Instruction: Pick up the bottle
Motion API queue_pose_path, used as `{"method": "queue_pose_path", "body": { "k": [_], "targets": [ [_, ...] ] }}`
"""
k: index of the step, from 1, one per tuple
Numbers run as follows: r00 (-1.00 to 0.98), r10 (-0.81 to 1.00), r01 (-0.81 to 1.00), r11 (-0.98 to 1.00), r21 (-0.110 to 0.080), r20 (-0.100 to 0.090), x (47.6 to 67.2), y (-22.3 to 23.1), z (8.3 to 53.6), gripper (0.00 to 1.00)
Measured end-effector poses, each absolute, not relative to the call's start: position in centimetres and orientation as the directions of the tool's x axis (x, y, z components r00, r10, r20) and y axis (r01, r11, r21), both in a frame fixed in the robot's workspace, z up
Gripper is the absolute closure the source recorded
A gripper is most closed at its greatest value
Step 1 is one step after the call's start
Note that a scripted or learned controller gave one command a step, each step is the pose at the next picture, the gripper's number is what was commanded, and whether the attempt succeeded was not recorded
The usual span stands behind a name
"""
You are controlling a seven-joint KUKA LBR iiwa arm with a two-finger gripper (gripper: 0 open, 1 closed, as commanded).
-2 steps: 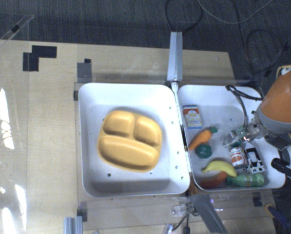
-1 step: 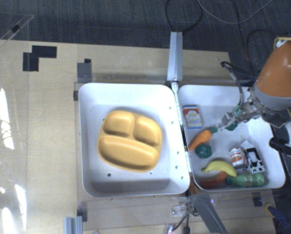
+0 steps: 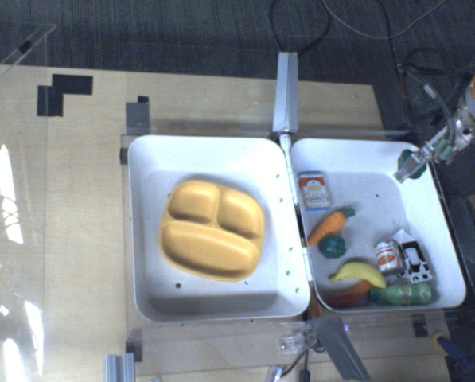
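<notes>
The bottle (image 3: 404, 294) is green and lies on its side in the front right corner of the right bin (image 3: 363, 156). It rests against a banana (image 3: 358, 273) on its left, with a small can (image 3: 387, 255) just behind it. My gripper (image 3: 410, 166) hangs over the far right corner of the same bin, well behind the bottle and apart from every object. Nothing is seen held in it.
The right bin also holds a carrot (image 3: 329, 225), a dark green round item (image 3: 332, 247), a small red and white box (image 3: 313, 191), a black and white item (image 3: 414, 262) and a reddish item (image 3: 349, 298) under the banana. A big yellow bread-shaped object (image 3: 212, 228) lies in the left bin (image 3: 146, 237).
</notes>
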State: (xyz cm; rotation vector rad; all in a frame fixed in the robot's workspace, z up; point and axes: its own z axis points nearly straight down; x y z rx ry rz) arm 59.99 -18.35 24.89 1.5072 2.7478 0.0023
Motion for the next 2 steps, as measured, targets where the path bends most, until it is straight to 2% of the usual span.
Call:
{"method": "queue_pose_path", "body": {
  "k": [1, 2],
  "targets": [
    [-0.773, 0.634, 0.634, 0.773, 0.004, -0.005, 62.6, -15.0, 19.1, 1.00],
    [-0.748, 0.664, 0.664, 0.748, 0.006, -0.007, 66.0, -8.2, 26.2, 1.00]
  ]
}}
